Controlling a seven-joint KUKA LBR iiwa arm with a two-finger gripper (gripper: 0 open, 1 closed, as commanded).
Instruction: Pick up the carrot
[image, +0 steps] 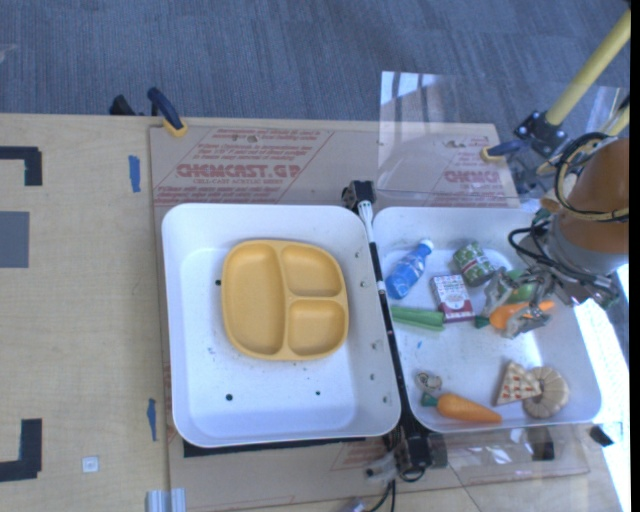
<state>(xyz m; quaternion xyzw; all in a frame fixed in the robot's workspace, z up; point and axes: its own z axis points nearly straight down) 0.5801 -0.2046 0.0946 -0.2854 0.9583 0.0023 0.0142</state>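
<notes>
- Grey carpet lies behind the desk (70, 300), whose wooden top carries a cardboard sheet (240, 165) and two white bins side by side.
- At the right edge, the arm (600, 195) with its orange band reaches down into the right bin (585, 385).
- Its hand (525, 305) sits low over a cluster of small items near that bin's far right side; whether it is spread or pressed together cannot be told, since dark parts and clutter overlap there.
- Something small, orange and green, (505, 318) lies right at the hand; contact cannot be judged.
- Well apart from the hand, the carrot (467, 407) lies flat on the bin floor near the front rim: a smooth orange taper with a green stub at its left end, its tip pointing right.
- Just right of it sit a pizza slice (516, 384) and a tan round piece (548, 390).
- Farther back lie a blue bottle (408, 270), a green can (472, 263), a red-and-white box (452, 295) and a green stalk (417, 318).
- A yellow divided plate (285, 300) rests in the left bin (190, 400).
</notes>
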